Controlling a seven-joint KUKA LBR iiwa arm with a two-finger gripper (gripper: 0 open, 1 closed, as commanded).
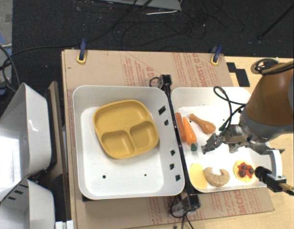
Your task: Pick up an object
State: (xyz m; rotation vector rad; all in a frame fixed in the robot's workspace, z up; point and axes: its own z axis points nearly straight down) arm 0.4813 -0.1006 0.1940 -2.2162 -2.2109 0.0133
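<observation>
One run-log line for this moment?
gripper: over right bin, nothing visibly held | nearest: carrot | left bin: yellow divided plate | pick: not done

A single fixed camera looks down at a slant from above the worktop [137, 63], framing both white bins [85, 128] side by side.

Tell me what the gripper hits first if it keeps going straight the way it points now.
The gripper points toward the view's left, at the carrot lying by the right bin's left wall. The carrot looks like the first contact, though the gripper's height above the bin floor is unclear.
</observation>
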